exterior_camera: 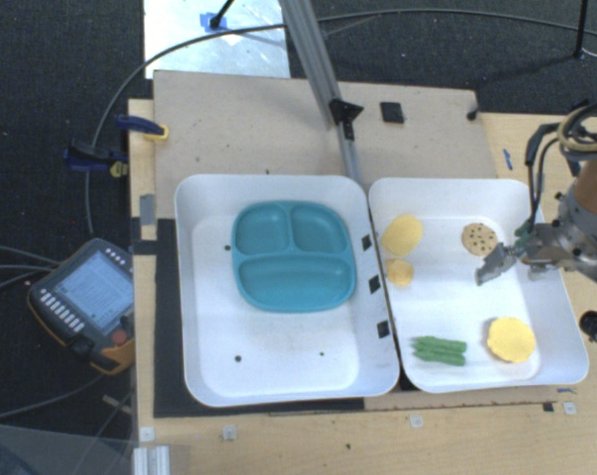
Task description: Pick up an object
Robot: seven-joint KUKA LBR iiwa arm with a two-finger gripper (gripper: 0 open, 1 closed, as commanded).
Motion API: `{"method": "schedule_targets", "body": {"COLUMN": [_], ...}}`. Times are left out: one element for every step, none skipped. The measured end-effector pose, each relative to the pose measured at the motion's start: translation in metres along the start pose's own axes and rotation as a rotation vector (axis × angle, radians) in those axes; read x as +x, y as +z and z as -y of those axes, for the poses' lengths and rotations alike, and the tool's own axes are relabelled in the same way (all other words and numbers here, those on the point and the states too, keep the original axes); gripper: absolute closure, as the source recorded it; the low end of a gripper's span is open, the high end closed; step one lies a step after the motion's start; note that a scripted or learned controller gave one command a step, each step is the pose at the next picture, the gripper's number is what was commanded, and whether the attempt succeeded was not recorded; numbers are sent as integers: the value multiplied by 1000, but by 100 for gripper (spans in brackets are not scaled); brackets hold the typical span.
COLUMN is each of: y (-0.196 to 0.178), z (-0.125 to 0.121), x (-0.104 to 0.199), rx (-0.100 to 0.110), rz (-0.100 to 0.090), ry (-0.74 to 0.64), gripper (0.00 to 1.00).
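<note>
1. While the arm (587,216) reaches in from the right, we find the gripper (494,263) low over the right bin (575,364), its tips over bare white floor.
2. We cannot tell how far its fingers are parted, and we see nothing held between them.
3. Just up and left of it lies a brown cookie (478,237), near but apart from the tips.
4. Below it, toward the bin's front, sits a yellow disc (511,339), with green beans (440,349) to that disc's left.
5. Farther left, by the bin's left wall, we see a yellow round piece (403,234) and a smaller yellow bit (400,273) beneath it.
6. Across the divide, the left bin (278,374) holds a teal plate (293,256) with three compartments.
7. Both bins rest on the desk (248,117).
</note>
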State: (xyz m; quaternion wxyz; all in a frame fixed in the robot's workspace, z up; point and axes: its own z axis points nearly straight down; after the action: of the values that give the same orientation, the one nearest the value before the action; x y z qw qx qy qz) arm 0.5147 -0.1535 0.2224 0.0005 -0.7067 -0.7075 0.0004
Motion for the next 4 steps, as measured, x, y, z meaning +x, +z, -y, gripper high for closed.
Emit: {"method": "schedule_targets", "body": {"y": [62,124,110,64], "z": [-2,-3,-4,-3], "x": [5,0,0,-7], "rx": [2,1,-3,-7], "rz": [-1,0,1,2], "ry": [0,0,-1,1], "gripper": [0,0,100,100]}}
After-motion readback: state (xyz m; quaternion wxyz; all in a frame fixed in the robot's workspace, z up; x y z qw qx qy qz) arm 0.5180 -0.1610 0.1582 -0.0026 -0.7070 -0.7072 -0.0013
